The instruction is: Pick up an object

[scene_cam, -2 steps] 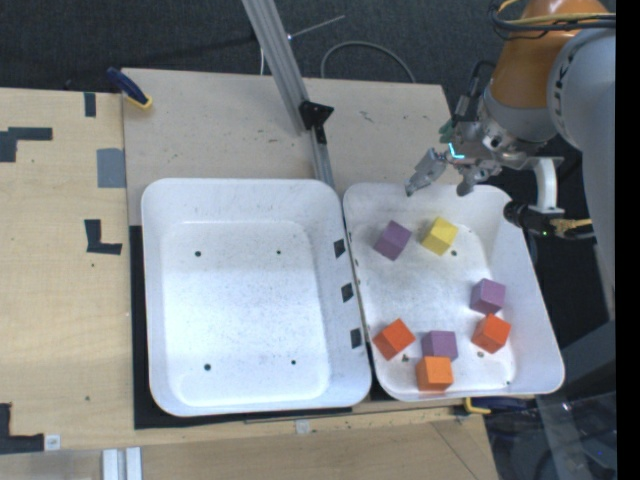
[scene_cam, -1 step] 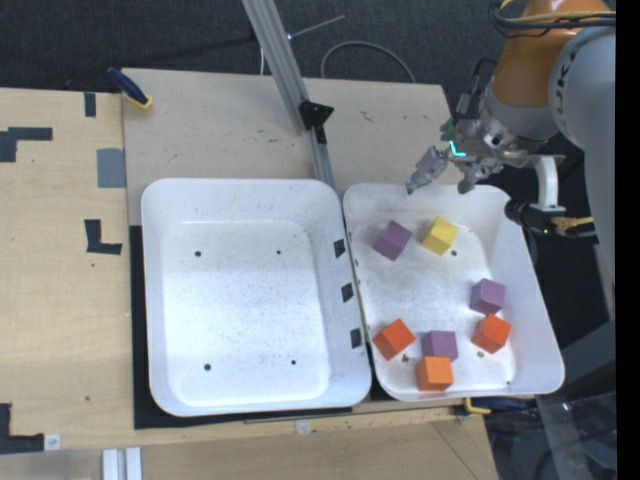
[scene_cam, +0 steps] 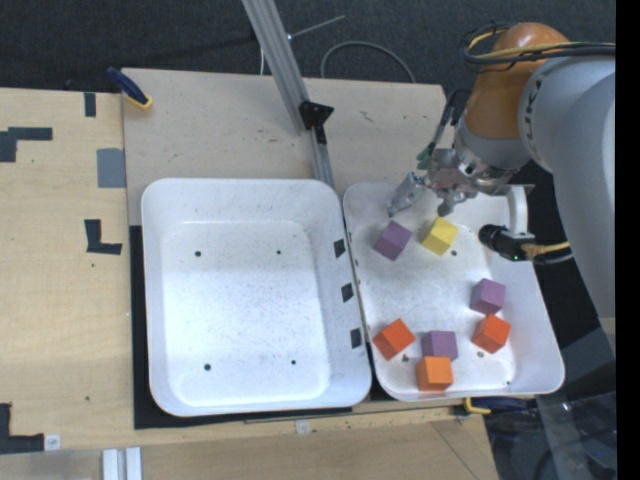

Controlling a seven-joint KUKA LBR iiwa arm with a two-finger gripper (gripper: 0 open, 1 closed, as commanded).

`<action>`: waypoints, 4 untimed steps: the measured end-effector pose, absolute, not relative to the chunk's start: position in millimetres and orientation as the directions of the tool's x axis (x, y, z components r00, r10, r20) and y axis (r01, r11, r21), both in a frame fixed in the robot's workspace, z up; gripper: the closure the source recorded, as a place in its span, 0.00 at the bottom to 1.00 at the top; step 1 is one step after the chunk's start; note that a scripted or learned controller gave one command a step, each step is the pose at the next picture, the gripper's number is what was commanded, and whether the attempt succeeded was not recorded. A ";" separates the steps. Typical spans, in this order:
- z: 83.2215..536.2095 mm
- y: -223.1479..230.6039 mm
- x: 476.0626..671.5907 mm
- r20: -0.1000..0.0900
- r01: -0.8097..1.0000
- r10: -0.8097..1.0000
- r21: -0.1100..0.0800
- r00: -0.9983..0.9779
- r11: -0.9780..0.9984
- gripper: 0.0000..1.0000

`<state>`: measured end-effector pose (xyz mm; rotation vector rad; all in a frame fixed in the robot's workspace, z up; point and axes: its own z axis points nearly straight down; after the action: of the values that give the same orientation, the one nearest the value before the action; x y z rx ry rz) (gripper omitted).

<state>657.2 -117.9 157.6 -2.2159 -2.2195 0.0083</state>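
Camera view: my pincer (scene_cam: pixel 428 196) hung over the right bin's (scene_cam: pixel 530 313) far edge, fingers spread wide, nothing between them. The purple cube (scene_cam: pixel 393 239) and yellow cube (scene_cam: pixel 439 236) sat just below, near that edge, likely targets. The other cubes were clustered along the near edge, well apart from me.

You've got a wooden bench (scene_cam: pixel 220 128) with grey and black tape patches (scene_cam: pixel 110 166) at the left of the frame and a blue-and-yellow clamp (scene_cam: pixel 130 86) at upper left. A grey metal pole (scene_cam: pixel 280 53) slants down from top centre to a black bracket (scene_cam: pixel 316 115), and a thin cable loop (scene_cam: pixel 368 58) lies on the dark floor (scene_cam: pixel 120 13) at top.
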 end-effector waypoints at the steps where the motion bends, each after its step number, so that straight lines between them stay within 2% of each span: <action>1: 111.5 -112.8 651.0 0.000 1.000 1.000 -0.006 -0.002 0.002 0.00; 2: 91.6 -111.7 651.2 0.000 1.000 1.000 0.000 -0.001 0.001 0.00; 3: 102.4 -110.9 651.5 0.000 1.000 1.000 0.000 -0.003 0.003 1.00; 4: 147.6 -116.8 650.3 0.000 1.000 1.000 0.003 -0.001 0.001 1.00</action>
<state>650.3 -116.8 147.6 -2.2218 -2.2244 -0.0027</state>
